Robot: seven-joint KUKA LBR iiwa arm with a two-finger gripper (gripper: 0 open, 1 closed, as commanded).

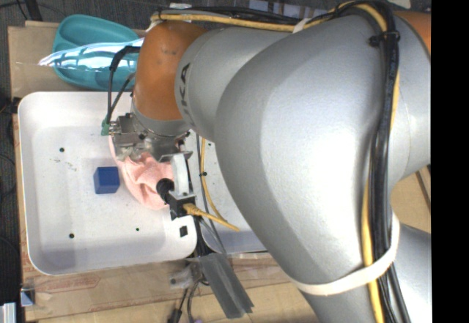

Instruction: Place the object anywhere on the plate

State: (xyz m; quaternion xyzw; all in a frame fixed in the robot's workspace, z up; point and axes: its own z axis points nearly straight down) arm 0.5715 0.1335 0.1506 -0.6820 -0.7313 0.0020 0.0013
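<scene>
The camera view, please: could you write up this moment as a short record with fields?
arm: grey KUKA arm reaching from the right over the left bin
left bin: white bin, shallow
blue object: small blue block on the bin floor, left of the plate
plate: pink plate, partly hidden under the wrist
gripper: above the plate, fingers hidden by the wrist
behind the bin: teal scoop-like item with a shiny wrapper
task state: block not on the plate

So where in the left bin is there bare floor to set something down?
The left bin has bare floor along its left wall and across the front, left of and below the blue block. It is crowded on the right side, where the pink plate lies under the arm's wrist, with the block close beside it.
</scene>
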